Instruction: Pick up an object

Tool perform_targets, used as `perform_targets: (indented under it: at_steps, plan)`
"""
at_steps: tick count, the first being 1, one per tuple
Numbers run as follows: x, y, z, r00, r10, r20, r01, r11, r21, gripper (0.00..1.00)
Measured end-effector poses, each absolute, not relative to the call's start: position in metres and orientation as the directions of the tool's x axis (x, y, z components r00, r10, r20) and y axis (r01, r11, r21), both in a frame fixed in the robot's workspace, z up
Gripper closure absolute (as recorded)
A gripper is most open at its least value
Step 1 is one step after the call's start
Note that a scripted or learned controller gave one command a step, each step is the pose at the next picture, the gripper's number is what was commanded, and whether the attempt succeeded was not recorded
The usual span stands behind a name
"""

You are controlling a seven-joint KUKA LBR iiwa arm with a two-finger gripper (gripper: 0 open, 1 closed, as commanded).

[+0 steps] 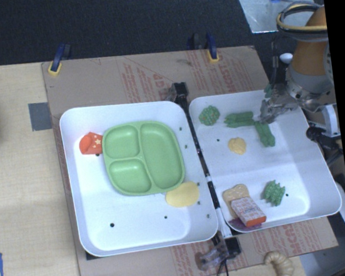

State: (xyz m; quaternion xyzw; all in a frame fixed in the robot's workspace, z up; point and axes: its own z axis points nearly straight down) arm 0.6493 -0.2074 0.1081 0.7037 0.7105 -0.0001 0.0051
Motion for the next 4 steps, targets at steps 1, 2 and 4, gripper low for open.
perform_targets:
  at_steps: [1,2,4]
  plan:
    - [0.649,-0.207,0.107,-0.010,1.000,-0.007,1.000,0.010,0.005,0.00]
    - [0.634,-0.187,0.091,-0.006,1.000,0.000,1.000,0.006,-0.007,0.00]
    - [0.635,-0.183,0.092,-0.006,1.000,0.000,1.000,0.006,-0.007,0.00]
